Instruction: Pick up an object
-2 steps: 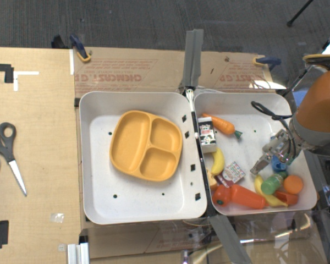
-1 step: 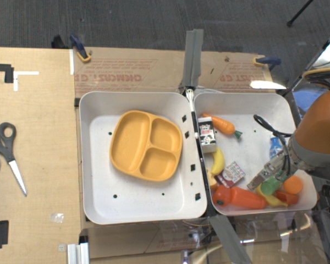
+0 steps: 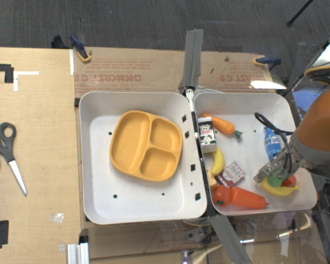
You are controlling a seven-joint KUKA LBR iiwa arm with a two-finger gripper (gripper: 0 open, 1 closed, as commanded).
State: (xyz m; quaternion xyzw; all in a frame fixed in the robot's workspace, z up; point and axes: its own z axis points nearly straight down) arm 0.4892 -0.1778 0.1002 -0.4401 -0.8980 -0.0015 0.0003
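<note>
A: Gripper (image 3: 272,172) first, since you asked. You see it low in the right bin (image 3: 247,100), just above the small yellow fruit (image 3: 280,189) that lies near the bin's front right corner. Whether it is spread or closed, you cannot tell from here, and nothing shows clearly held in it.

B: So which object is the target?

A: Judging by position, that yellow fruit, with something small, green and red (image 3: 280,177) right at the tool's tip. The blue bottle (image 3: 273,143) lies just behind the yellow fruit, toward the back wall. The big orange carrot (image 3: 242,198) lies left of the fruit along the front wall.

B: What would you watch for?

A: Crowding. You may see the tool come down on two things at once, pinch neither squarely, and lift away bare. The fruit is rounded and could squirt sideways against the bin's wall. The yellow divided plate (image 3: 146,146), well left of the fruit in the other bin, is no concern.
</note>
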